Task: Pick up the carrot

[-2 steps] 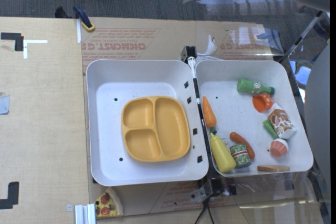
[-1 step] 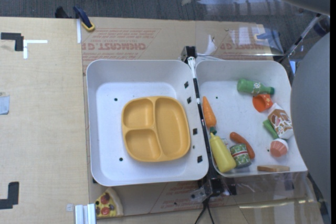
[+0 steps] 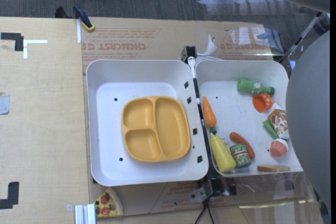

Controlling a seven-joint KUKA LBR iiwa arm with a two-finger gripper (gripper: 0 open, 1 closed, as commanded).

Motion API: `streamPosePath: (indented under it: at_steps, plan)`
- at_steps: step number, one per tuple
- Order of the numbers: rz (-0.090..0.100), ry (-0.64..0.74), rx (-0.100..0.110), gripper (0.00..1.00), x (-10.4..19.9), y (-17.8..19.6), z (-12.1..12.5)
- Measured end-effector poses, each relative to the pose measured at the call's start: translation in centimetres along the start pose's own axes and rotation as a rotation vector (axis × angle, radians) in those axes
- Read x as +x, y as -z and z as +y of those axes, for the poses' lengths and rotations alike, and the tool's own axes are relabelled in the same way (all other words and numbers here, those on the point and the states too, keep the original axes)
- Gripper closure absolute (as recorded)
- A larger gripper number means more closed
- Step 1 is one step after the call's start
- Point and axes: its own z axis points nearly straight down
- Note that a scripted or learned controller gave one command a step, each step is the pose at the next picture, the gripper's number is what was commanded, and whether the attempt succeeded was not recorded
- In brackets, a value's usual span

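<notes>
Approach step, judged: the orange tapered plastic carrot lies untouched against the left wall of the right-hand white bin. Gripper state cannot be told. Next move requires descent over the carrot.

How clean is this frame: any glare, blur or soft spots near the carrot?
Camera view: the carrot is sharp and evenly lit in the right bin; glare streaks the clear panel above that bin; the grey arm at the right is a soft blur.

Carrot lies in right bin (left bin holds plate).
</notes>
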Motion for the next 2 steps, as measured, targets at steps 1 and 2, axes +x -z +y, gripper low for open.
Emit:
streamPosePath:
  at_steps: [1,2]
  plan:
    - [0.0,0.0,0.0,0.0,-0.01,0.0,0.01]
    - [0.0,-0.001,0.002,1.0,0.0,0.85,0.12]
